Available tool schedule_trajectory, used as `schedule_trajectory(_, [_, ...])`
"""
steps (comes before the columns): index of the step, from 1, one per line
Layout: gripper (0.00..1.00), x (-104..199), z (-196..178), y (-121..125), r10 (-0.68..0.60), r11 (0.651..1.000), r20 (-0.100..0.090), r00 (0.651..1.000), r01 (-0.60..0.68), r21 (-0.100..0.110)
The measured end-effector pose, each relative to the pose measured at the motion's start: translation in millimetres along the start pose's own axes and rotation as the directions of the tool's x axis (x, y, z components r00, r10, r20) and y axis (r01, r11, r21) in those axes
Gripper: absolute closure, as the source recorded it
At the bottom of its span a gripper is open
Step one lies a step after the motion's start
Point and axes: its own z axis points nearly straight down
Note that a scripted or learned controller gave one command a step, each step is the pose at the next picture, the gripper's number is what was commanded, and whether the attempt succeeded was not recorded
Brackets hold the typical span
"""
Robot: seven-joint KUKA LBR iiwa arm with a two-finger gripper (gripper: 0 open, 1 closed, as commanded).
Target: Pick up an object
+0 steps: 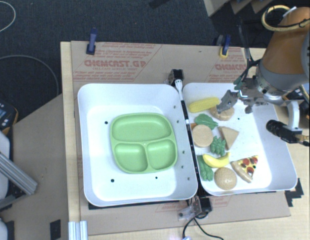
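From the overhead cam we see two shallow white plastic bins side by side on a bench topped w/ brown printed board. The left bin [94,134] carries a matte light-green divided plate [143,142], rounded-square, w/ one wide compartment at the far side & two smaller ones nearer the cam.

The right bin [275,159] holds a cluster of toy food. At the far end we make out a smooth yellow corn-like piece [204,104], elongated, lying roughly crosswise. Just beside it sits a tan round piece [224,113], partly under the gripper. Below that: a leafy green piece [205,120], a flat round tan disc [202,135], a tan wedge [228,135] and a bumpy green broccoli-like piece [218,145]. Nearer the cam lie a curved yellow banana [215,160], a green pod-shaped piece [206,170], a round bun-coloured piece [225,178] and a triangular pizza slice [244,167] w/ red & dark toppings.

The grey metal gripper [229,101] comes in from the right, over the right bin's far end, tips close above the tan round piece. Whether its fingers are wide or narrow we can't tell, nor whether they touch it.
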Motion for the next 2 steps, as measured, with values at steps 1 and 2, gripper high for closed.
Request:
schedule_trajectory(1, [0.0, -1.4, 100.6, -71.5, 0.003, 1.0, -0.003, 1.0, -0.003, 0.015])
schedule_trajectory(2, [0.0, 15.3, 125.5, -71.2, 0.0, 1.0, -0.002, 1.0, 0.0, 0.005])
